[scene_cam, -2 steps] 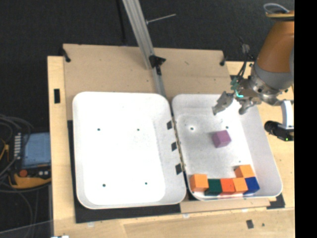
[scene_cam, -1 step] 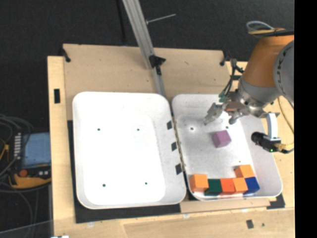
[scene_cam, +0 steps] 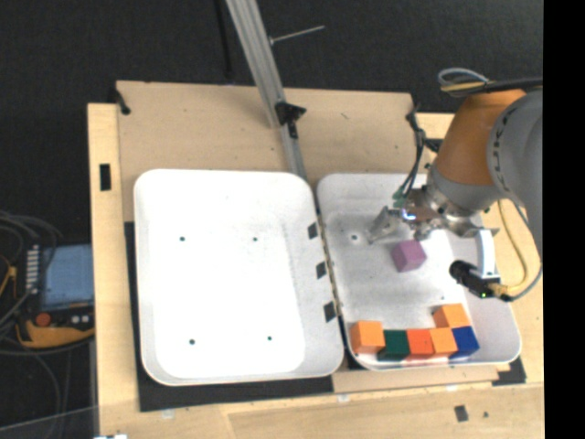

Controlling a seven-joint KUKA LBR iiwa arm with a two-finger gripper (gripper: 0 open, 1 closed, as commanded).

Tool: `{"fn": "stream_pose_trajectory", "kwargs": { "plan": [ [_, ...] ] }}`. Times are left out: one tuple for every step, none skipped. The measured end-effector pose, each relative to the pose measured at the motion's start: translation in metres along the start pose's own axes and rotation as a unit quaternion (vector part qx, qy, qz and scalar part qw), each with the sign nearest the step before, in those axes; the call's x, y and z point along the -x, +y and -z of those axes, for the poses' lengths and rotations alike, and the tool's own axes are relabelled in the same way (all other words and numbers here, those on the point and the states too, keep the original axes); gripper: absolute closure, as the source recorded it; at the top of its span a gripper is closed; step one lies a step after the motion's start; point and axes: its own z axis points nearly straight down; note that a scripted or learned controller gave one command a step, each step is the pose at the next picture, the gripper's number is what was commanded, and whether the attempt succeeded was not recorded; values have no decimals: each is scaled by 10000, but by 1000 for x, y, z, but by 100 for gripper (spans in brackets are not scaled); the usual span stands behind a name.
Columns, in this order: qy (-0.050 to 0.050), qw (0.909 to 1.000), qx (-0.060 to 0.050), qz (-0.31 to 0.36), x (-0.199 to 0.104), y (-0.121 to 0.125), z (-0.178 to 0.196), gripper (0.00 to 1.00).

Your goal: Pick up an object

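Wood bench (scene_cam: 247,117), dark floor (scene_cam: 91,35).

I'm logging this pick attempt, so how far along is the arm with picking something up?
Done: the arm has reached into the right bin, and its gripper sits just above the purple block. In hand: nothing that I can confirm; the block appears to lie on the bin floor, not clearly between the fingers. Left: grasping and lifting. The orange, green and blue blocks sit along the bin's near edge.

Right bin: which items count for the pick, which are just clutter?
Job: gripper; purple block just below it; orange, green and blue blocks along the right bin's near edge.
Lying about: left bin; blue box off the bench.
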Motion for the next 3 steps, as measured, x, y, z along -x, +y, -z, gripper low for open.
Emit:
{"fn": "stream_pose_trajectory", "kwargs": {
  "plan": [
    [15,10000,-31,-17,2,1,-31,0],
    [25,10000,-8,-47,3,2,-19,100],
    [37,10000,-27,-19,7,0,26,100]
  ]
}}
